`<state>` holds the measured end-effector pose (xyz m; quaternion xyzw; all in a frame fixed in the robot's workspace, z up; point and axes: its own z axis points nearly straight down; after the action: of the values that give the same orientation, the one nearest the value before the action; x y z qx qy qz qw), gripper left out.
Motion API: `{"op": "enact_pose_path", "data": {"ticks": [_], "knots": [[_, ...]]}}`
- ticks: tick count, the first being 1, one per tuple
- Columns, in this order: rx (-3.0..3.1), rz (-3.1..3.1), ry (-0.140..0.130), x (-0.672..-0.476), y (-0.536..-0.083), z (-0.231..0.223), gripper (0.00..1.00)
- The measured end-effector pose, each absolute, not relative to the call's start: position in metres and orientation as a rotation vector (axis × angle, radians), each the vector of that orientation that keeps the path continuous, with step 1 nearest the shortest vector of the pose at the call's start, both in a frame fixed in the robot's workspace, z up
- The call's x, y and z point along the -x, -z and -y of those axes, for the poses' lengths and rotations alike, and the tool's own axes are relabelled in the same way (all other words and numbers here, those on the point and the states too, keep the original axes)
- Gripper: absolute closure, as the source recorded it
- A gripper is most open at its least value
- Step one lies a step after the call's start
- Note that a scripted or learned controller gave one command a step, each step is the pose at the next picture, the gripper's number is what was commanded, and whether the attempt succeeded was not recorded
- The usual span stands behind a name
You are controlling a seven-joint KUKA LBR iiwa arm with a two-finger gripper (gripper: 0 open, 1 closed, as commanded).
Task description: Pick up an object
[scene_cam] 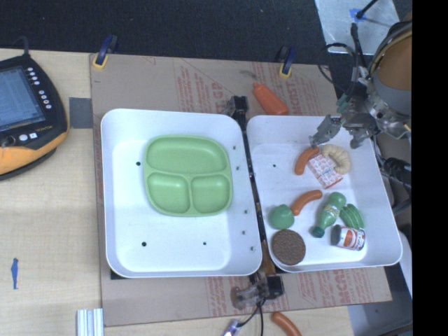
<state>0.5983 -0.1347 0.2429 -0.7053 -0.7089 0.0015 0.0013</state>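
Gripper spread open, nothing between fingers, hovering over right bin far edge; just below it, croissant, touching small box.

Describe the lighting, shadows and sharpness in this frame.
Camera view: even overhead light, no harsh glare on the white bins; the green divided plate is crisp, with soft shading inside the left bin's walls; the end effector throws a faint shadow on the right bin; the arm's orange band looks slightly soft.
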Motion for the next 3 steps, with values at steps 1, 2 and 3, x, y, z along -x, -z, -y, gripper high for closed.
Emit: {"op": "enact_pose_path", "data": {"ticks": [1,2,3], "knots": [[2.213,2.228,-0.007,-0.641,-0.104,0.160,0.00],[2.211,2.231,-0.009,-0.642,-0.115,0.161,1.00],[2.211,2.231,-0.009,-0.641,-0.115,0.161,0.00]]}}
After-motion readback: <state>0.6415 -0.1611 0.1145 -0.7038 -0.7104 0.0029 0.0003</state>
